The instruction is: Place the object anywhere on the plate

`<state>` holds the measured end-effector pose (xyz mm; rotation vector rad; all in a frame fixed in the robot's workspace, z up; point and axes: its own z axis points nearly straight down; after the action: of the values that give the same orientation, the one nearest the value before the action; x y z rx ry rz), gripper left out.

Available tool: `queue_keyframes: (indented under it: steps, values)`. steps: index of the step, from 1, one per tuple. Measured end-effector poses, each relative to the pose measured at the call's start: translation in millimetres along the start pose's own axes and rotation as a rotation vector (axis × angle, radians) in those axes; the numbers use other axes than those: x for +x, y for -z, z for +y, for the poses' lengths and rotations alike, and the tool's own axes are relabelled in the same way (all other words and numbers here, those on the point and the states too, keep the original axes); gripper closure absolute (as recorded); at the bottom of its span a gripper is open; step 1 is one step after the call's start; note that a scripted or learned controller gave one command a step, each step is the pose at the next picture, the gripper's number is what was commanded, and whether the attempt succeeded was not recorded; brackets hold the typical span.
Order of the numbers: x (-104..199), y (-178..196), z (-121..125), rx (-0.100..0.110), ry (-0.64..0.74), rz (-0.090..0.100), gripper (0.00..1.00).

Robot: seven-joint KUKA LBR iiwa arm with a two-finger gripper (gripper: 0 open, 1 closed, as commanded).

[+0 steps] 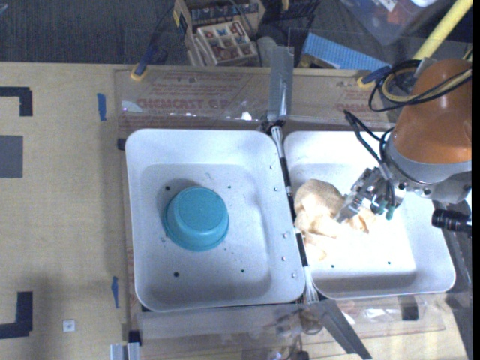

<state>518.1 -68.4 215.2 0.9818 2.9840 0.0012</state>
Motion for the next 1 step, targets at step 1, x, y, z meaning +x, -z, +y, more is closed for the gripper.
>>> queue_keyframes:
  steps: [1]
  values:
    - [24.5, 4.7, 51.6, -0.003, 0.398, -0.005, 1.0]
